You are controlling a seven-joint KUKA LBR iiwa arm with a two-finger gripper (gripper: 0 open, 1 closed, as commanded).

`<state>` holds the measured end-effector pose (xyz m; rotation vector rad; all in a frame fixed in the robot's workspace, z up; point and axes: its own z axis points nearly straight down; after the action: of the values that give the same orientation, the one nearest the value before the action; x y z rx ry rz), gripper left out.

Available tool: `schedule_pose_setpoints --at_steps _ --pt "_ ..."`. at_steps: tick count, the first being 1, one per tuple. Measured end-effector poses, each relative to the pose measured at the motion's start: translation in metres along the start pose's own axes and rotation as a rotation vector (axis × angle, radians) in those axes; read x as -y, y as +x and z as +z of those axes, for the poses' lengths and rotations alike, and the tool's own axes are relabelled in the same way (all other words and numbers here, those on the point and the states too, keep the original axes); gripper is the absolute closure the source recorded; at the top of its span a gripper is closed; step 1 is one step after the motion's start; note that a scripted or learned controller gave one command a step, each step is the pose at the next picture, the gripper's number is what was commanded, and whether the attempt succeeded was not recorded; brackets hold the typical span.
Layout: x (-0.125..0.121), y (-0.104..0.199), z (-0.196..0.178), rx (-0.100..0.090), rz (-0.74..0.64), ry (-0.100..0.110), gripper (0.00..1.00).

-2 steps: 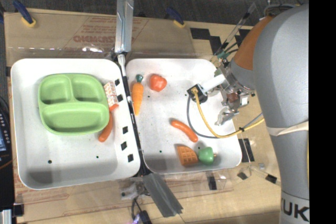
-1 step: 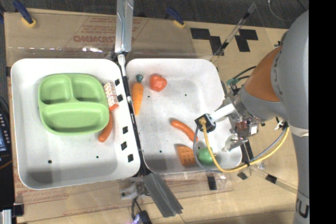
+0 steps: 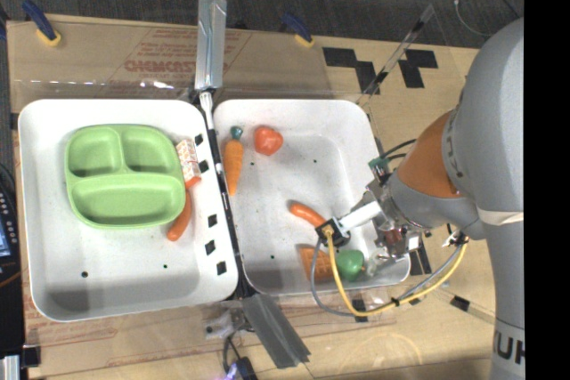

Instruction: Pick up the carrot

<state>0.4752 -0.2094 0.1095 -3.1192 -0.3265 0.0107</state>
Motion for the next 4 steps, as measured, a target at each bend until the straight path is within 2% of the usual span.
schedule_pose_setpoints --at_steps 1,2,3,4 --pt "-0.009 0.041 -0.067 -0.005 -0.031 -0.003 0.00" --pt "-0.031 0.153 -0.102 -0.005 -0.011 -0.003 0.00" --pt "-0.033 0.166 -0.039 0.001 -0.002 0.000 0.00" --pt "-0.020 0.096 -0.026 -0.001 0.001 -0.001 0.00"
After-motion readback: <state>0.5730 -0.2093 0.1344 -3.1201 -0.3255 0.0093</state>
